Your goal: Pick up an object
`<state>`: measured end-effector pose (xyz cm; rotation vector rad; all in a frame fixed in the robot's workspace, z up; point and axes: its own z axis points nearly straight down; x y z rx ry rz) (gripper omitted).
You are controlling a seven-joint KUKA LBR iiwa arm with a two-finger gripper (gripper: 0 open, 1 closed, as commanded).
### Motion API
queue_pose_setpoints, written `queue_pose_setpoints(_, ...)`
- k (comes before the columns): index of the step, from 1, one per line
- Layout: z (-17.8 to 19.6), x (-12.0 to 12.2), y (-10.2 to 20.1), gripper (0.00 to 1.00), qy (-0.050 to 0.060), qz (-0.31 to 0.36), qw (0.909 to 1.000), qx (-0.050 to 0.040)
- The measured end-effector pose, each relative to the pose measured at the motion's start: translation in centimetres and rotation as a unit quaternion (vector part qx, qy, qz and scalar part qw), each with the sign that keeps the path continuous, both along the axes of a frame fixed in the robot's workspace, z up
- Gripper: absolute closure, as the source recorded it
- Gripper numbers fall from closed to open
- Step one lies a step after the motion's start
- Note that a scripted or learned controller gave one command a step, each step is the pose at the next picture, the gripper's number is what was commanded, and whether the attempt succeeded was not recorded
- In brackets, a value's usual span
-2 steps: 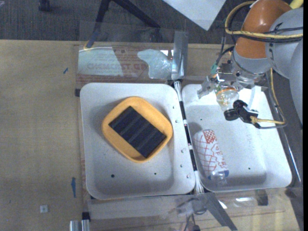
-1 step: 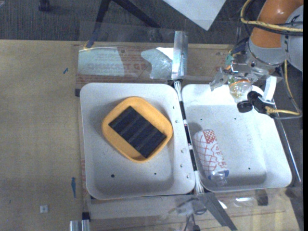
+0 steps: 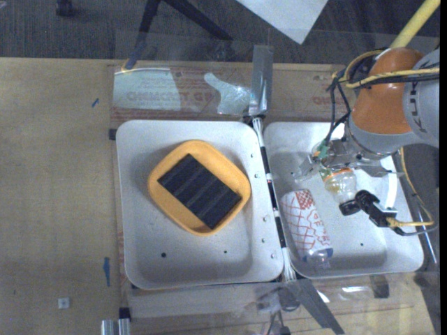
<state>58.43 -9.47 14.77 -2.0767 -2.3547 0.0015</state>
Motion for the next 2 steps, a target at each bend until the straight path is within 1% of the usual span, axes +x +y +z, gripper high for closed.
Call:
queue_pose_setpoints(1, -5.51, 2.80, -7.94, 0.00, -0.002, 0.010, 0.9999, -0.0012)
queue_pose_setpoints(2, -4.51, 2.85, -8.08, 1.00, -0.004, 0.009, 0.9999, -0.0016)
